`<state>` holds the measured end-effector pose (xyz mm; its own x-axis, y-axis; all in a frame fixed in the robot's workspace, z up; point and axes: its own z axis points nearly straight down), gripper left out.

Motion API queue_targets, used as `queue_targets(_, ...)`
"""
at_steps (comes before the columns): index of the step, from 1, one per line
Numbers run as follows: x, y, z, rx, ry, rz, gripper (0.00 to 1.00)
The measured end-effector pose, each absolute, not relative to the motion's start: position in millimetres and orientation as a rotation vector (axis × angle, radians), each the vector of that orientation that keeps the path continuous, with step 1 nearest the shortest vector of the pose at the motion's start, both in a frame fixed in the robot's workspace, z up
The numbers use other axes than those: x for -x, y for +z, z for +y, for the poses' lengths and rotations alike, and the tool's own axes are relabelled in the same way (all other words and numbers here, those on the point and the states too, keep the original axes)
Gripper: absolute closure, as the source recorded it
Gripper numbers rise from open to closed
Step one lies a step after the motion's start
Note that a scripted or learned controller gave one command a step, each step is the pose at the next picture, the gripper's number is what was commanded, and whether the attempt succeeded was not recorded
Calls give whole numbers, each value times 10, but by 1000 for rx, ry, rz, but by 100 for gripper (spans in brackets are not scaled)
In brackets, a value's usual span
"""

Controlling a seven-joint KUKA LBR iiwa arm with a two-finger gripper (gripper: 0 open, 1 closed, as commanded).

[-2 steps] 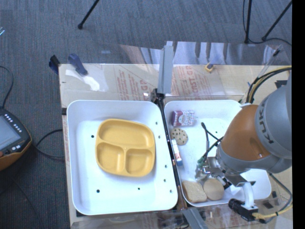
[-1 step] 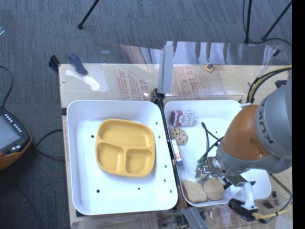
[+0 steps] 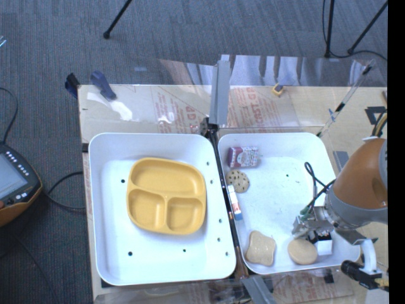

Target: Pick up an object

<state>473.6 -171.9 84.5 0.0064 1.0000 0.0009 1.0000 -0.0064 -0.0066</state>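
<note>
The end effector hovers beside the round cookie; its opening cannot be told. The cookie looks light, stiff and flat, best gripped across its edges.

We see two bins side by side: the left bin holds a divided tray near its centre. In the right bin, a small carton lies at upper left, a cookie just below it, a marker along the left wall, and a toast slice and round biscuit at the bottom.
</note>
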Motion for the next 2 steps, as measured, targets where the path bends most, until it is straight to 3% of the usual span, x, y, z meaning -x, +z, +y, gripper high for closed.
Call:
queue_targets(1,-4781,2223,-1355,2220,-2,-2224,100)
queue_targets(2,-5147,1828,-364,2209,9,-2221,100)
